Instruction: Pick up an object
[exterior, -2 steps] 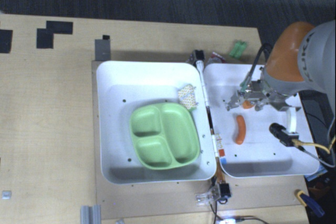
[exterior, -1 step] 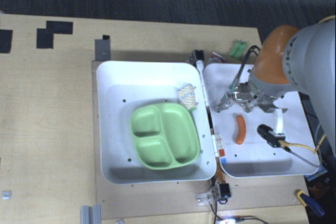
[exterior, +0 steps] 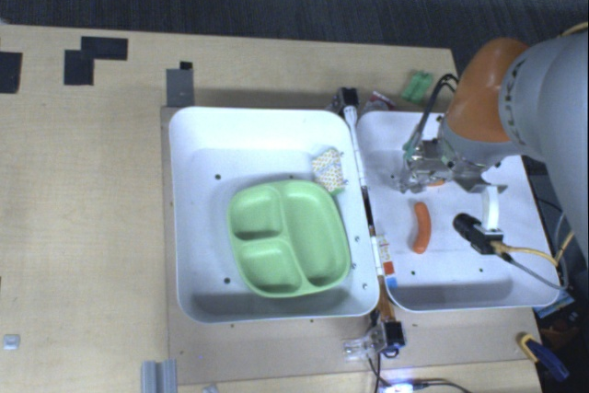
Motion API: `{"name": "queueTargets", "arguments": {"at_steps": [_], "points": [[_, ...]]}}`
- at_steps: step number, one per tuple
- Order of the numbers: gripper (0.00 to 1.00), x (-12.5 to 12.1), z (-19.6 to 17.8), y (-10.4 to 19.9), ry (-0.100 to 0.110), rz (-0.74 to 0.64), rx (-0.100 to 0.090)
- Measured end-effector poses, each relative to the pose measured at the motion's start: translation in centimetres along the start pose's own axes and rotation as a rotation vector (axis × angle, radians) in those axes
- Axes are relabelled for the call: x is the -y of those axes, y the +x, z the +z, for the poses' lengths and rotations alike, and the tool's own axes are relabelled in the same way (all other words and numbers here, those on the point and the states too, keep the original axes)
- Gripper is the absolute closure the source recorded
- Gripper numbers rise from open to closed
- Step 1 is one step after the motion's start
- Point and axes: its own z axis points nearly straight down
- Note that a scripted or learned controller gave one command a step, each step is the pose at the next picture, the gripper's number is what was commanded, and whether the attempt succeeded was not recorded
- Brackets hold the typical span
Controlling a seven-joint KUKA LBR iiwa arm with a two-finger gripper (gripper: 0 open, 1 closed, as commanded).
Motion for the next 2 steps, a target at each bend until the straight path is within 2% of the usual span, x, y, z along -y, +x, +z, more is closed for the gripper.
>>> {"name": "queueTargets", "arguments": {"at_steps": [1, 2], "points": [[1.00, -7.06, 1.37, -9.27, 0.008, 0.002, 0.002], [0.00, -7.09, 1.36, -9.19, 0.008, 0.001, 0.001]]}}
